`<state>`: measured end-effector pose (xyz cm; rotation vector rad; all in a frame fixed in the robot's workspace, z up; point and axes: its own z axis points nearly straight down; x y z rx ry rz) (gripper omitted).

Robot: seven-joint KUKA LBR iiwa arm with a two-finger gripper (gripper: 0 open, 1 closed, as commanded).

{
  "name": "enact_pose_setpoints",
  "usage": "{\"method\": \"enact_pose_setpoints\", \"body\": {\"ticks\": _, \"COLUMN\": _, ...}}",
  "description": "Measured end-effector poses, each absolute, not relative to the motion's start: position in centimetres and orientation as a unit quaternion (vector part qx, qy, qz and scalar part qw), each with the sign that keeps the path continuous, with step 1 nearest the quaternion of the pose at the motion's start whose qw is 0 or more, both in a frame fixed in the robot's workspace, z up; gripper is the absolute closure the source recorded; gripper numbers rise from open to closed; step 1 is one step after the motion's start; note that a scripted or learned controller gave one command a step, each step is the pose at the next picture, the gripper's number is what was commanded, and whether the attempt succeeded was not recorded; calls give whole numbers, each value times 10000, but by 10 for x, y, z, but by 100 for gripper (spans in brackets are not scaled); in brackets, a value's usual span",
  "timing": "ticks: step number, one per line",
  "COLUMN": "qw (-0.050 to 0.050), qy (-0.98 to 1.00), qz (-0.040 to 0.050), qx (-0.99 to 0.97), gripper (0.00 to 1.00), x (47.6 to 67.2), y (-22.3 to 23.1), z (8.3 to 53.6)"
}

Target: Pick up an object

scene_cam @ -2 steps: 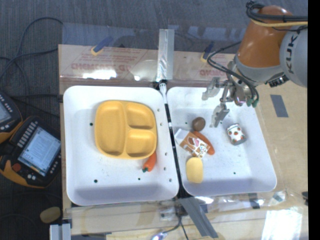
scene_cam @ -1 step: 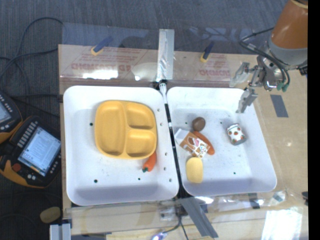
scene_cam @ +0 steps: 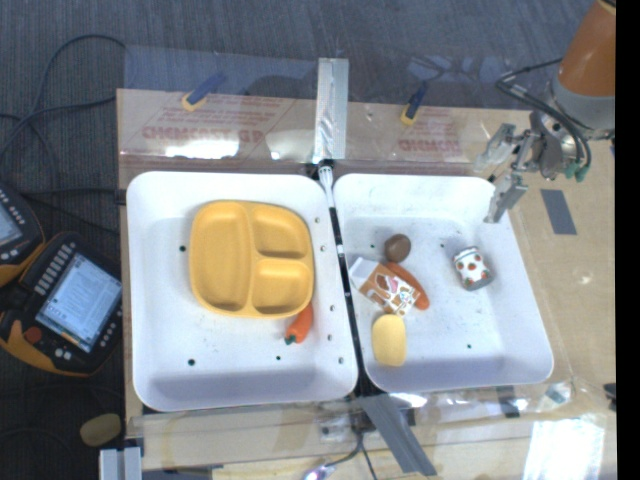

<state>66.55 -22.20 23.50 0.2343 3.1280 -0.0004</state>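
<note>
The right bin (scene_cam: 520, 298) holds a brown round object (scene_cam: 398, 246), an orange carrot-like piece (scene_cam: 412, 285) under a patterned packet (scene_cam: 389, 289), a yellow lemon-like object (scene_cam: 389, 339) and a small white and red can (scene_cam: 471, 268). The left bin (scene_cam: 150, 298) holds a yellow divided plate (scene_cam: 250, 257) with a small orange carrot (scene_cam: 299, 326) at its lower right edge. My gripper (scene_cam: 506, 176) hangs over the right bin's far right corner, raised above the objects. Its fingers stand apart with nothing between them.
A metal divider post (scene_cam: 331, 108) stands behind the seam between the bins. Yellow and blue clamps (scene_cam: 204, 89) sit on the back board. A handheld pendant (scene_cam: 70, 298) lies left of the bench with cables on the floor.
</note>
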Motion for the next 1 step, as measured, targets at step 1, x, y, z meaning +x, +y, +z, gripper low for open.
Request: {"method": "enact_pose_setpoints", "body": {"ticks": 1, "qw": 10, "qy": 9445, "qz": -11, "qx": 3286, "gripper": 0, "x": 660, "y": -223, "z": 176}}
